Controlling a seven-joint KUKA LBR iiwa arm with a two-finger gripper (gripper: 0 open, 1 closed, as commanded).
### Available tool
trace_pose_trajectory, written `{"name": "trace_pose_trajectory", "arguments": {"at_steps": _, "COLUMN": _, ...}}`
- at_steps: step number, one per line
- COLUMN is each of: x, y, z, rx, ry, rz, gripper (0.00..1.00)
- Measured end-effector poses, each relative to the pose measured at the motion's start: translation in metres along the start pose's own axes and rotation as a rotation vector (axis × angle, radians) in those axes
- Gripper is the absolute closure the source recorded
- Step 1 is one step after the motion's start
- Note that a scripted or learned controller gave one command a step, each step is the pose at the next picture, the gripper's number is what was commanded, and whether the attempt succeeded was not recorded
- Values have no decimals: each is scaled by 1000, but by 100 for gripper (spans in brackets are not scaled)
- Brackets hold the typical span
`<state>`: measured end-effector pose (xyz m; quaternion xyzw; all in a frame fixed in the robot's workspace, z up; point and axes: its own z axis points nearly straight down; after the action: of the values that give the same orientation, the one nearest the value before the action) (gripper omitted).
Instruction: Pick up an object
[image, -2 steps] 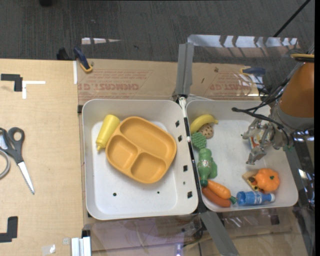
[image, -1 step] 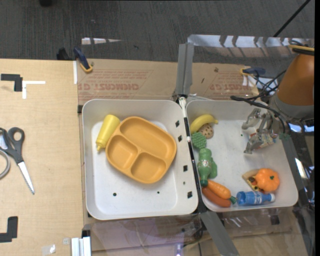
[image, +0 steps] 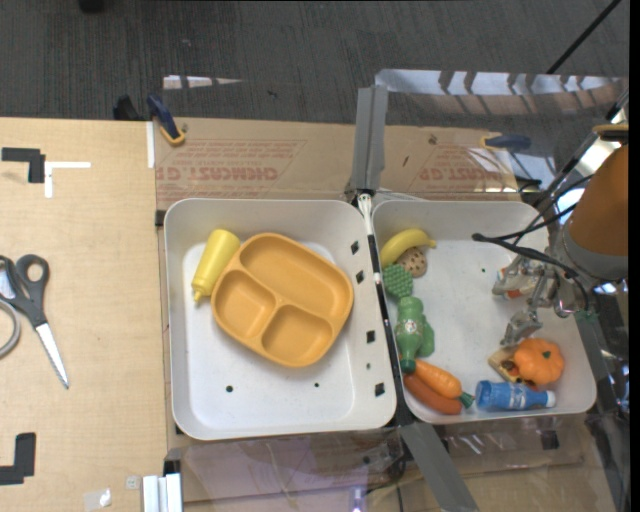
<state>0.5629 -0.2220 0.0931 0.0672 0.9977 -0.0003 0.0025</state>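
My gripper (image: 517, 303) hangs over the right side of the right bin (image: 455, 300), open, with nothing between its fingers. Just below it, in the bin's near right corner, lie an orange pumpkin (image: 539, 362) and a blue bottle (image: 512, 397). Along the bin's left wall sit a banana (image: 405, 244), a brown ball (image: 415, 264), a green toy (image: 411, 331) and a carrot (image: 438, 379). The left bin (image: 190, 380) holds an orange divided plate (image: 283, 298) with a yellow bottle (image: 212, 263) leaning at its left edge.
The arm's orange band (image: 608, 205) and dark cables (image: 530, 240) come in from the right above the right bin. Scissors (image: 35, 310) lie on the wooden bench at the far left. A cardboard sheet (image: 260, 165) lies behind the bins.
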Motion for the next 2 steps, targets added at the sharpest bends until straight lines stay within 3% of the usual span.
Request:
{"name": "trace_pose_trajectory", "arguments": {"at_steps": 1, "x": 54, "y": -6, "z": 1, "rx": -1, "ry": 4, "rz": 55, "gripper": 0}}
{"name": "trace_pose_trajectory", "arguments": {"at_steps": 2, "x": 81, "y": 40, "z": 0, "rx": -1, "ry": 1, "rz": 255, "gripper": 0}}
